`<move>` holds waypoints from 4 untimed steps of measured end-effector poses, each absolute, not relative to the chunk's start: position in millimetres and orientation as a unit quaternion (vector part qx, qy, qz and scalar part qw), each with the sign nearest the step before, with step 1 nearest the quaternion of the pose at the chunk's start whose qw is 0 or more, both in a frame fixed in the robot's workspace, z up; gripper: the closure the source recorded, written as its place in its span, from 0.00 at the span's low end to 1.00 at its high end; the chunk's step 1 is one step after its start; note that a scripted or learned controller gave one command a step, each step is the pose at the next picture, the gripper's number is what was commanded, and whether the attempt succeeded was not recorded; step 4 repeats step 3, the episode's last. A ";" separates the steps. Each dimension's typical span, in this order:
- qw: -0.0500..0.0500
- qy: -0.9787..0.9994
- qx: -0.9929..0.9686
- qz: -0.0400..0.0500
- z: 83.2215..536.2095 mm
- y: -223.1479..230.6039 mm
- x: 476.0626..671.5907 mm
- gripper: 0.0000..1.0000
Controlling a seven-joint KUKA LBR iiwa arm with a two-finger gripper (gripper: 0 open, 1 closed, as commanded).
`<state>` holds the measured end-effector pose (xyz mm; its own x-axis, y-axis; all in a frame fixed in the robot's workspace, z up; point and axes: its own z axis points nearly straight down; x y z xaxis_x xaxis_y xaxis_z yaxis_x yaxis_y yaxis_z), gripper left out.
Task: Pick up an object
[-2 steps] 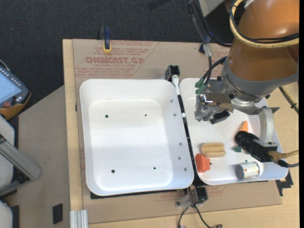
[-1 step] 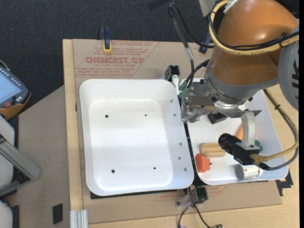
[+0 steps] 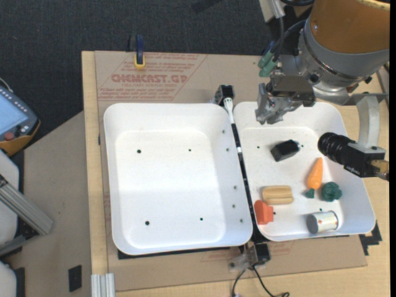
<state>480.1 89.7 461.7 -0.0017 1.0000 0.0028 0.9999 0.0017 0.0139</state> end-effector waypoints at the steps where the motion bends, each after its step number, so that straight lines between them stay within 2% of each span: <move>1: 0.002 0.708 0.706 0.004 522.7 114.0 479.7 1.00; 2: -0.001 0.709 0.706 -0.002 509.0 149.0 478.8 1.00; 3: 0.001 0.708 0.706 0.002 521.2 169.8 479.4 1.00; 4: 0.001 0.708 0.706 0.002 521.2 169.8 479.4 1.00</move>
